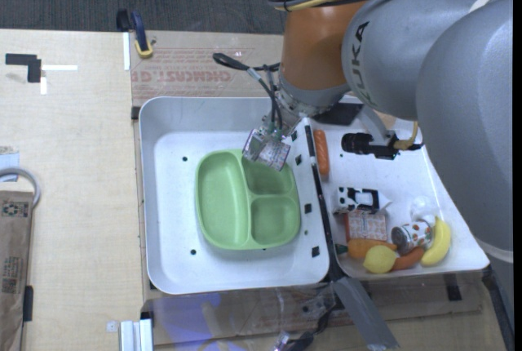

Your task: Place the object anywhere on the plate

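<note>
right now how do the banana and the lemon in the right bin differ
The banana is long and curved, and lies against the right bin's right wall; the lemon is short and rounded, at the bin's near edge. The banana runs lengthwise along the wall; the lemon sits beside an orange carrot-like piece. Both are yellow and lie in the same bin, away from the green plate.

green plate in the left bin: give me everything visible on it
The green plate is a pale green divided tray with rounded corners, plastic by the look: one long compartment on the view's left, two smaller ones on the right. It lies flat, right way up, on the floor of the left bin, roughly central. The gripper hangs over its upper right corner; contact can't be judged.
</note>
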Tool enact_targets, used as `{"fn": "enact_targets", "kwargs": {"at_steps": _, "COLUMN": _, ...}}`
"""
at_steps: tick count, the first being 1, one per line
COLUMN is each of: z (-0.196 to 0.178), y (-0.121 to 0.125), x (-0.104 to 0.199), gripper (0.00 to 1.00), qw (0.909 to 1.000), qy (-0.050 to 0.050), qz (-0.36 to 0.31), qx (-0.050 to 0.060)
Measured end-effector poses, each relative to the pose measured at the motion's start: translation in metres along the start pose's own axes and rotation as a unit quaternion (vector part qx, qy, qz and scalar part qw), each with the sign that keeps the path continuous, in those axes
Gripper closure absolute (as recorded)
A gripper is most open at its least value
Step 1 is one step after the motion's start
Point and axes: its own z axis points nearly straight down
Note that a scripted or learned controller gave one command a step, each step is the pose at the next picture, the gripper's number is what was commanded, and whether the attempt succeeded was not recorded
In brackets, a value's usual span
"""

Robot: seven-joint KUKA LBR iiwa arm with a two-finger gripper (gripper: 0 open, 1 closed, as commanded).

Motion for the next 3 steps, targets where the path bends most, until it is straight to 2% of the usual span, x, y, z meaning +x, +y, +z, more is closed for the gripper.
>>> {"fn": "enact_targets", "kwargs": {"at_steps": 1, "z": 0.000, "y": 0.000, "x": 0.000, "gripper": 0.00, "qw": 1.0000, "qy": 0.000, "qz": 0.000, "qx": 0.000}}
{"fn": "enact_targets", "kwargs": {"at_steps": 2, "z": -0.016, "y": -0.013, "x": 0.020, "gripper": 0.00, "qw": 0.9985, "qy": 0.000, "qz": 0.056, "qx": 0.000}}
{"fn": "enact_targets", "kwargs": {"at_steps": 3, "z": 0.032, "y": -0.015, "x": 0.064, "gripper": 0.00, "qw": 0.9973, "qy": 0.001, "qz": 0.074, "qx": 0.001}}
